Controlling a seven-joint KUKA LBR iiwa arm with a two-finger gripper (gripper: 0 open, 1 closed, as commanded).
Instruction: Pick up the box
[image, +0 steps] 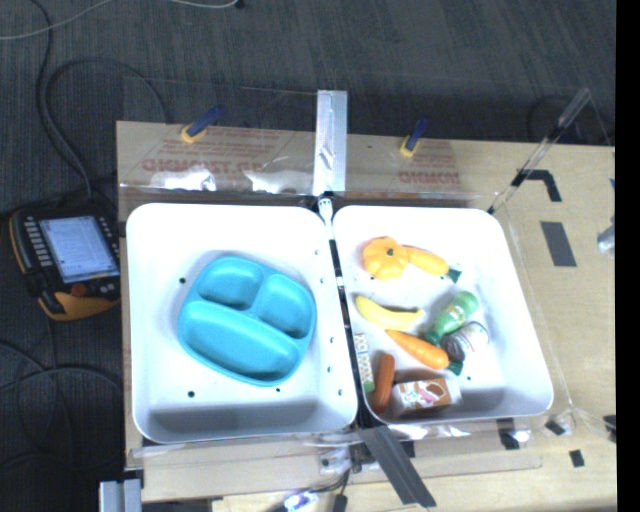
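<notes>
Down at the lower edge of the right bin (520, 300) lies the box (423, 393), a small carton with a brown and white printed face, resting on its side against the bin's near wall. Just to its left, touching or nearly so, is a reddish sausage-shaped piece (382, 380). An orange carrot (418, 349) lies slantwise just above the box, and beside the carrot's right end sits a small silvery can (466, 340) on its side. A green bottle (452, 315) leans diagonally above the can. A yellow banana (385, 311) lies left of the bottle, and an orange-yellow squash-like toy (400, 259) sits in the upper part of the same bin.

The left bin (160, 240) holds a blue sectioned tray (247, 317), tilted a little in the frame. Both bins rest on the table (575, 330). A handheld control pendant (66, 258) lies on the dark floor at the left of the frame. As for the tool, its state cannot be told from this view.
</notes>
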